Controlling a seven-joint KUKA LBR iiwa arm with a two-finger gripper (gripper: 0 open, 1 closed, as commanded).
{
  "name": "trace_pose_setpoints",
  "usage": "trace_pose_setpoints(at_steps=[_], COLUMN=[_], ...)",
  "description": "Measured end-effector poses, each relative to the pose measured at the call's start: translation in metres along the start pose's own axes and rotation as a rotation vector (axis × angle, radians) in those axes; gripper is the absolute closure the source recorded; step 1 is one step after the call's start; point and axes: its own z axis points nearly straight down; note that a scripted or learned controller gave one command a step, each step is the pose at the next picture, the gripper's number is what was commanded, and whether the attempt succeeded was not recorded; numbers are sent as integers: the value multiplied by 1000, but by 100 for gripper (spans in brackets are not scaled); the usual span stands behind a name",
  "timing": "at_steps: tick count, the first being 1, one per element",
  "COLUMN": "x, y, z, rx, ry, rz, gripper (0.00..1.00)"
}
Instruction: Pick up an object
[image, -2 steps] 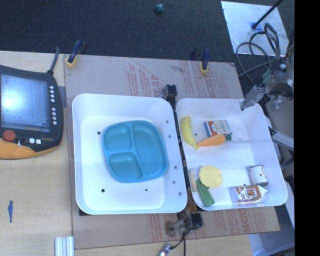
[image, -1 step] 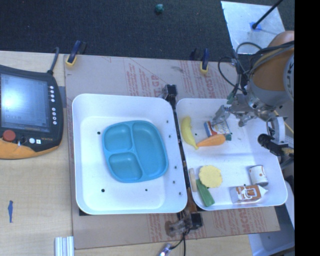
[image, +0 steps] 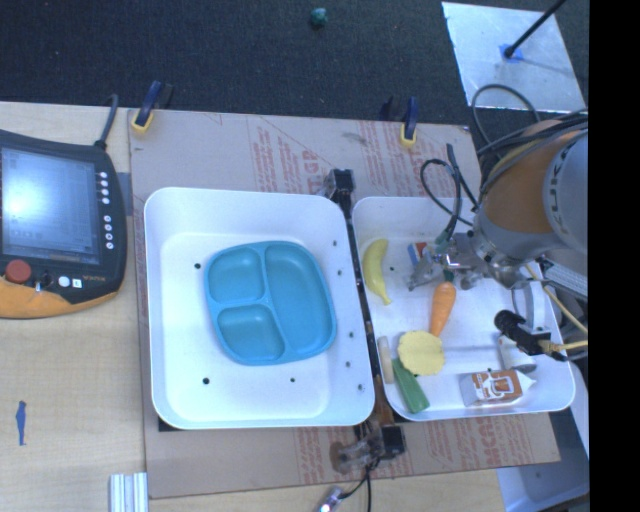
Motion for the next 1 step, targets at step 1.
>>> trace_pose_setpoints(at_steps=[1], x=[12], y=[-39], z=[0], rx=[-1], ry=[0], rz=[1], gripper=[0])
